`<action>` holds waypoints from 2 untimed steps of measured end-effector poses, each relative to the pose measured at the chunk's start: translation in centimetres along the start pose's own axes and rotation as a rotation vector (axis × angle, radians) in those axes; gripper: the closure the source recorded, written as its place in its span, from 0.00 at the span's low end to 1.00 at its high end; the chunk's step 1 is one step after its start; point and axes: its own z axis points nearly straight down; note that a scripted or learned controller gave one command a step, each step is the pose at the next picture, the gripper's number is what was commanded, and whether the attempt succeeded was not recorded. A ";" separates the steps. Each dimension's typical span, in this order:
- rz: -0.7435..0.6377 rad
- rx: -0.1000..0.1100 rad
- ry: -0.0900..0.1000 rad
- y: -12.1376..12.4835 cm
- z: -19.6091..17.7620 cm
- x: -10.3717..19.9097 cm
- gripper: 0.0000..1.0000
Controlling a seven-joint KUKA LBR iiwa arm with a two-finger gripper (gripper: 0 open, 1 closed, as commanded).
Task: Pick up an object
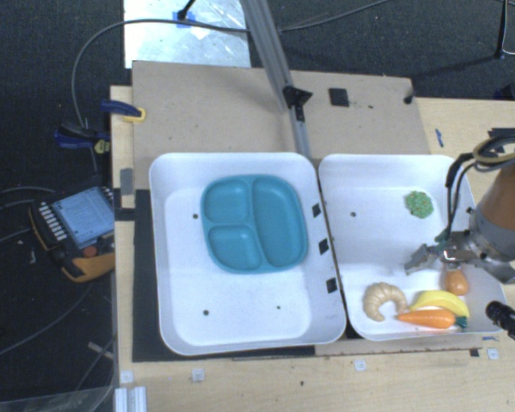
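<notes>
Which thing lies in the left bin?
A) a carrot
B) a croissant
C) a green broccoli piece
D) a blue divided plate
D: the blue divided plate lies in the left bin, while the croissant, the carrot and the green broccoli piece all lie in the right bin.

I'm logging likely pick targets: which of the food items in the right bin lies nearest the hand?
The small orange round item, right beside the hand. The banana, carrot and croissant lie lower; the green piece sits apart, higher up.
</notes>
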 end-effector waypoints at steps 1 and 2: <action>0.000 -0.006 -0.002 0.2 -1.3 0.0 1.00; 0.001 -0.009 -0.004 -0.2 -7.0 -1.0 1.00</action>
